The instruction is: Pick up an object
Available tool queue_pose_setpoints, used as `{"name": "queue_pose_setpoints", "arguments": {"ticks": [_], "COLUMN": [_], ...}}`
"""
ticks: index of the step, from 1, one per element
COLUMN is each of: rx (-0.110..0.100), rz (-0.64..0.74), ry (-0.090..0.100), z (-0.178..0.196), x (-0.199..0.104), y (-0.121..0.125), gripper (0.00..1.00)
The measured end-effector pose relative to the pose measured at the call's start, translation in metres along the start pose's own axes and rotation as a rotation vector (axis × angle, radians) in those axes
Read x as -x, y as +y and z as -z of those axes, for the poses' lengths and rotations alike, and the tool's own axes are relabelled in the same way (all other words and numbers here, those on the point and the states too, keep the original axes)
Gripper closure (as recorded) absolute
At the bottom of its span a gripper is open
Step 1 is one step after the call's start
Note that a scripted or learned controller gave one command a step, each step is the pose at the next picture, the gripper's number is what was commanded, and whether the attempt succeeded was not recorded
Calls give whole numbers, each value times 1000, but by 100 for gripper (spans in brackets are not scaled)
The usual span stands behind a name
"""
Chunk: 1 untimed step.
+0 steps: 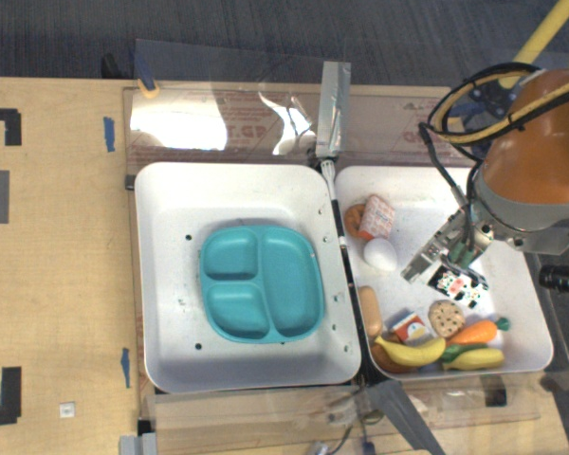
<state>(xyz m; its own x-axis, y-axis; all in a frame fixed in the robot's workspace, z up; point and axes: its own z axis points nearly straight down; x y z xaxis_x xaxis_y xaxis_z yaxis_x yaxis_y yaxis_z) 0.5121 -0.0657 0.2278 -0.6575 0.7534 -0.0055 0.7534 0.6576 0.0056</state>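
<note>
White, black-patterned small card-like object (458,286) (details too fine to read), flat on right bin (412,186) floor, just below and touching claw (443,254). Claw state: cannot tell. Same bin: white egg (380,253), wrapped snack (373,217), cookie (446,318), carrot (476,332), banana (410,352). Left bin (161,282): teal divided tray (263,282).

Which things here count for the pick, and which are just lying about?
For the pick, in the right bin: gripper, white egg, banana, carrot, cookie, patterned card.

Lying about: teal divided plate in the left bin.
</note>
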Motion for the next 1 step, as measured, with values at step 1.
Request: {"name": "queue_pose_setpoints", "arguments": {"ticks": [1], "rx": [-6], "rz": [-169], "ry": [7], "z": [-46], "x": [-55], "y": [99], "gripper": [100]}}
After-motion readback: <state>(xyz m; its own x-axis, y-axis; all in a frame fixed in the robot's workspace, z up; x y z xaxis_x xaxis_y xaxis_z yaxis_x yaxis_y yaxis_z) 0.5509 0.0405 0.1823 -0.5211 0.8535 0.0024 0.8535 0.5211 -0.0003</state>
